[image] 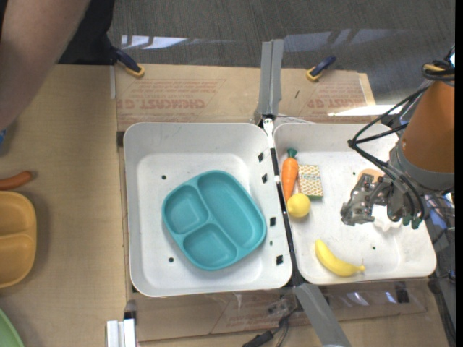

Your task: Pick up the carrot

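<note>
- The carrot (289, 176) lies in the right bin (416, 266), along its left wall toward the far side, with its green top pointing far and its tip pointing near.
- A lemon (299, 205) sits at the carrot's near tip, touching it or very nearly so.
- A small patterned block (311, 181) lies just right of the carrot, close beside it.
- A banana (337, 259) rests near the front of the right bin, well apart from the carrot.
- The gripper (357, 210) hangs over the middle of the right bin, to the right of the carrot and lemon, with bare bin floor between them.
- Its metal parts and cables blur together, so I cannot tell whether it is apart or together; nothing can be seen held in it.
- The arm (432, 132) comes in from the right, its orange band above the wrist over the bin's right side.
- Something small and orange (365, 176) shows on the bin floor just far of the gripper; what it is cannot be made out.
- The left bin (137, 194) holds a teal divided plate (213, 219) with three compartments, lying at a slant on the floor.
- Left of the bins, on the bench, sits a yellow tray (16, 241).
</note>
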Controlling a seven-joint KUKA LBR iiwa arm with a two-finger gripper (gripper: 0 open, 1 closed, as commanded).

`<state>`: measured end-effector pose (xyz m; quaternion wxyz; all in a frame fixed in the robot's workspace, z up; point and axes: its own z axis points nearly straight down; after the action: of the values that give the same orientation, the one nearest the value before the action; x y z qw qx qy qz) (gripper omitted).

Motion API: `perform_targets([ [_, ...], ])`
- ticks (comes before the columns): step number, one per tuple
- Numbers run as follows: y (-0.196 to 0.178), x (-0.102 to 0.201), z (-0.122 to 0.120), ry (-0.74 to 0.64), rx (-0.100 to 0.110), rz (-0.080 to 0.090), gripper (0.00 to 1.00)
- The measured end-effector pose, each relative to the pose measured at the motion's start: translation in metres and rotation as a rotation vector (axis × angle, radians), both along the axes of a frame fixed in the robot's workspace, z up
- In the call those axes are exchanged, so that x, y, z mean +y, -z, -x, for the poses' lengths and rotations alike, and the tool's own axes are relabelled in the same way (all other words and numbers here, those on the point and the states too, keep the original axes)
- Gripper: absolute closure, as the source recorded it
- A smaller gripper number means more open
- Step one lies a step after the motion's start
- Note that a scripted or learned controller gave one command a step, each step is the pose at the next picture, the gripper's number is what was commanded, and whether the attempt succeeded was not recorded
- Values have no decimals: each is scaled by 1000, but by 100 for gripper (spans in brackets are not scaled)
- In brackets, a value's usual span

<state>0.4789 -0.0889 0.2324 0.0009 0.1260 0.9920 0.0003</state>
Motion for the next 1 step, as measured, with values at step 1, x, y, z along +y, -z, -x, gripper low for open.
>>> perform_targets([
  [1, 0, 0, 0, 0, 0, 0, 0],
])
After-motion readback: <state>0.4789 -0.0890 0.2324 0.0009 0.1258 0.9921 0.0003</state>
